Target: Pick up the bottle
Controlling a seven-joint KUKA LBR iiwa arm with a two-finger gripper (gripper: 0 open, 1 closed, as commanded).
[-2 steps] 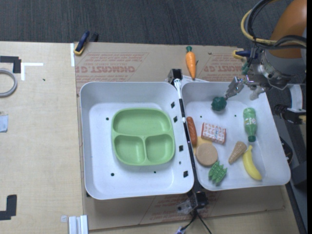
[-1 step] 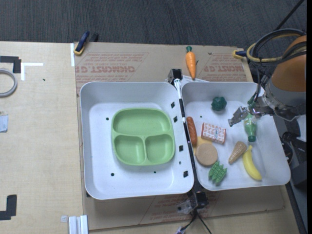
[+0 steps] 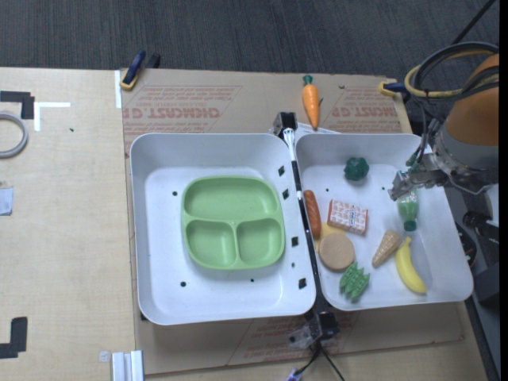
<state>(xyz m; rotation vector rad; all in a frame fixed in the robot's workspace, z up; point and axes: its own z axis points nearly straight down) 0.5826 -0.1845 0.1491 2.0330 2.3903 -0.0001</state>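
Observation:
The bottle (image 3: 408, 211) is small and pale green with a darker green cap. It lies in the right bin (image 3: 444, 290) near the bin's right wall, cap end toward the front. My gripper (image 3: 408, 183) reaches in from the right and sits directly over the bottle's far end, touching or nearly touching it. The grey wrist and orange band hide the upper part of the hand.
The right bin also holds a broccoli (image 3: 356, 168), a sausage (image 3: 312, 213), a cracker box (image 3: 348, 217), a tan disc (image 3: 337, 252), an ice cream cone (image 3: 386, 247), a banana (image 3: 409, 268) and a green leafy piece (image 3: 354, 281). A green divided plate (image 3: 233, 222) lies in the left bin. A carrot (image 3: 310, 101) rests behind the bins.

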